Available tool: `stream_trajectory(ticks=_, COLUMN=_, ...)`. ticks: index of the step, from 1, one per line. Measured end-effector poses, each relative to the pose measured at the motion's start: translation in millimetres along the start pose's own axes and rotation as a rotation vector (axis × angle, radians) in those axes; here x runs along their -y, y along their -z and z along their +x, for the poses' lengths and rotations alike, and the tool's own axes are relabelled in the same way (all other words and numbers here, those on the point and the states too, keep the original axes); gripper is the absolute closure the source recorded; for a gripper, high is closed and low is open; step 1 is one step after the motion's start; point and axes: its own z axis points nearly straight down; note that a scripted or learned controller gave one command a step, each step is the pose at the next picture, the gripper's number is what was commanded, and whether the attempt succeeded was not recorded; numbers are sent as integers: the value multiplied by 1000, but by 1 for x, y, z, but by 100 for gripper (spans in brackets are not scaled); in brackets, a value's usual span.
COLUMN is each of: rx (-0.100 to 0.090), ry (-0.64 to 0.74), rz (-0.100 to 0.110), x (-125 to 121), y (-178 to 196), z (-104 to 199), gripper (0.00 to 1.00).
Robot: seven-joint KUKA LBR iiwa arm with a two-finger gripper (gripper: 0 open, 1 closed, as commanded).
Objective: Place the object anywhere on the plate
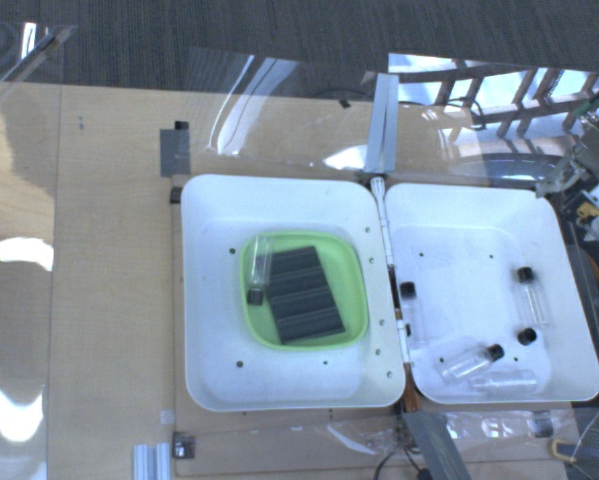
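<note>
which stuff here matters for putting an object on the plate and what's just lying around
For the job:
- green plate in the left bin
- clear vial lying on the plate's left edge
- dark ridged block on the plate

Lying about:
- clear vials with black caps in the right bin: one near its right wall, one near the front

Light wooden bench [89, 298] under the slanted camera, glare streaking across its left side. Two shallow white bins sit directly on it, side by side, edges touching at the middle. The left bin [209, 368] lies near the bench's centre, the right bin [569, 368] just beside it toward the right edge. A grey metal rail [383, 123] runs up from the seam between them. A small dark bracket [175, 150] sits on the wood just beyond the left bin's far-left corner.
</note>
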Motion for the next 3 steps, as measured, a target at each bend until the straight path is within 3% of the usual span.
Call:
stream_trajectory(ticks=1, rx=-2, ry=-177, rz=-2, x=-37, y=58, z=64, gripper=0)
stream_trajectory(ticks=2, rx=2, ry=-248, rz=2, x=-23, y=31, z=28, gripper=0)
stream_trajectory(ticks=3, rx=-1, ry=-318, rz=0, x=10, y=55, z=-12, gripper=0)
